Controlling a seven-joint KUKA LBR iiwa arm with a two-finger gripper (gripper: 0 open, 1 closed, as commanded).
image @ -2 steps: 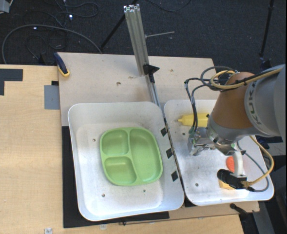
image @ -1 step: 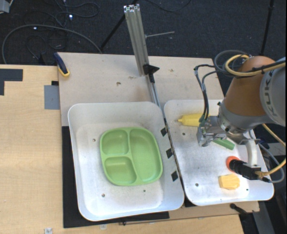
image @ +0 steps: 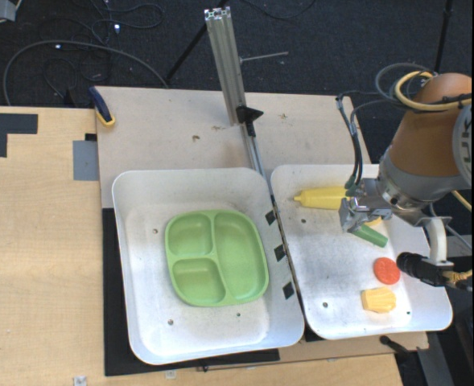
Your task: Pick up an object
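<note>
Going from the left, the wooden surface (image: 35, 248) is carrying the left bin (image: 140, 312), where a green divided plate (image: 216, 257) is lying flat near the middle. Next comes the right bin (image: 325, 296), where the graspable things are gathering: a yellow corn-like piece (image: 319, 199) is lying with its long axis running left to right, its right end reaching in close beside the pincer (image: 357, 215). The pincer is hanging low over the upper part of this bin, and whether its fingers are spread or closed cannot be told from this angle; nothing is visibly sitting between them. Just below and to the right of it, a green stick-shaped piece (image: 373, 235) is lying at a slant, running from upper left to lower right, its upper end seeming to tuck under the pincer. This looks like the nearest candidate, so the coming move probably turns on lining the fingers up across that slanted axis. Further toward the near right corner, a red round piece (image: 387, 271) and a yellow block (image: 378, 300) are resting apart from the pincer, near each other.
</note>
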